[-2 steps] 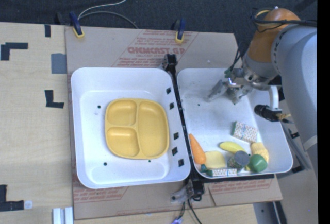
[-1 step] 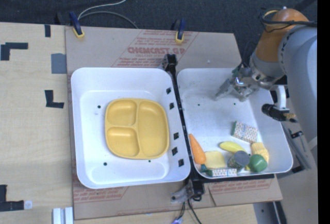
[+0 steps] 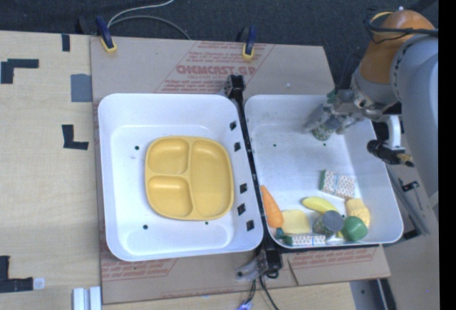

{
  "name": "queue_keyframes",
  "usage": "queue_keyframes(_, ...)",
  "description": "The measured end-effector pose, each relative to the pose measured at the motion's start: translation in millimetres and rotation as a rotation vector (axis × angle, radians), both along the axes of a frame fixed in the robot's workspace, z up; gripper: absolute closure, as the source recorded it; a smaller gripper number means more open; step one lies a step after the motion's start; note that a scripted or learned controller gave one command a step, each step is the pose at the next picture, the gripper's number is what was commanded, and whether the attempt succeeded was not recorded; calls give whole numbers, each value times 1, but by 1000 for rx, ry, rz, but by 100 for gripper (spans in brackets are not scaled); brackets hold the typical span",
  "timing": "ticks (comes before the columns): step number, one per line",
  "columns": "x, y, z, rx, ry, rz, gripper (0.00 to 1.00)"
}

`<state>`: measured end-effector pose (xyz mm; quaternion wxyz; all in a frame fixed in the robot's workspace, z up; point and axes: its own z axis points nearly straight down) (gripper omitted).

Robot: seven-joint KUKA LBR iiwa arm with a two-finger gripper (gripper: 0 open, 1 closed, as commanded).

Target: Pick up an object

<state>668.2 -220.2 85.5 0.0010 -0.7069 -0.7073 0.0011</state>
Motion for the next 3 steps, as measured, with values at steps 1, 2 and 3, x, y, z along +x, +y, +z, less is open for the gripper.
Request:
queue_keyframes(1, 1, 60, 0, 0, -5, 2, 0)
queue_keyframes(2, 1, 60, 11, -2, -5, 3, 100)
queue_keyframes(3, 0, 124, 32, 1, -3, 2, 100)
